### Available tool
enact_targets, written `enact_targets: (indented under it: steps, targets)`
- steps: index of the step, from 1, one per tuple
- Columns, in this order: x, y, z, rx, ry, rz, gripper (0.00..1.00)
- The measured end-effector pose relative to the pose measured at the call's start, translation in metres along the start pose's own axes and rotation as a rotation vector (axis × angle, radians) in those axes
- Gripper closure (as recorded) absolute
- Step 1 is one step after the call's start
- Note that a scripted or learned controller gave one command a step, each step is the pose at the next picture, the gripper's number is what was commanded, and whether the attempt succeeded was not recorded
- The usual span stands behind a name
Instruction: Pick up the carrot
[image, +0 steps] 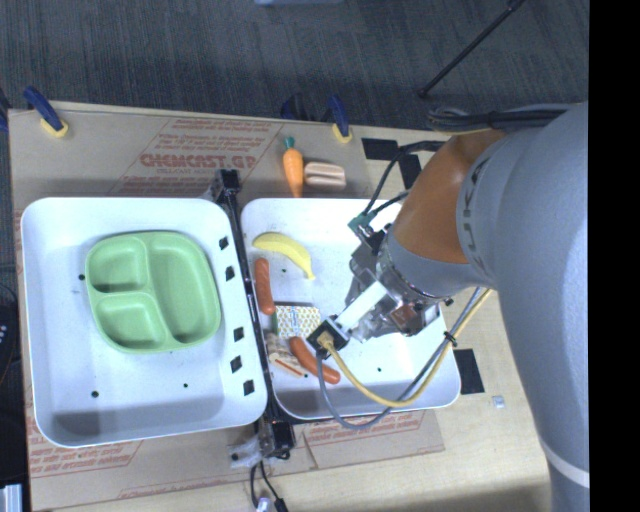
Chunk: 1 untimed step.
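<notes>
Small orange carrot w/ green top (291, 168) is seen on the cardboard-lined surface (180, 150), outside the right white bin (420, 385), past its far rim, well up-left of the jaws. Long axis approx. up-down in view. Jaw state can't be told.

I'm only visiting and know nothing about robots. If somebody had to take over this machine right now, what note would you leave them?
End effector: over the right bin; its grip cannot be made out.
Carrot: lying on the bench outside both bins, just past the right bin's far rim, beside a tan block.
Done: nothing yet; the carrot is not picked up.
Left: move to the carrot, grasp it and lift it.
Caution: two orange-red sausages in the right bin could be mistaken for it.
</notes>
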<state>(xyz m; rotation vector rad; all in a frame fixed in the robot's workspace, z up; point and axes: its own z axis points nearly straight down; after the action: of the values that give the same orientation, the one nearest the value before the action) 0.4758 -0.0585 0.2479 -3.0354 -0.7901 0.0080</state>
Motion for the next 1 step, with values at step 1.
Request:
enact_targets:
  steps: [1]
  targets:
    - [0.0135,0.0359,-0.0761,-0.003,0.002,0.074,1.0]
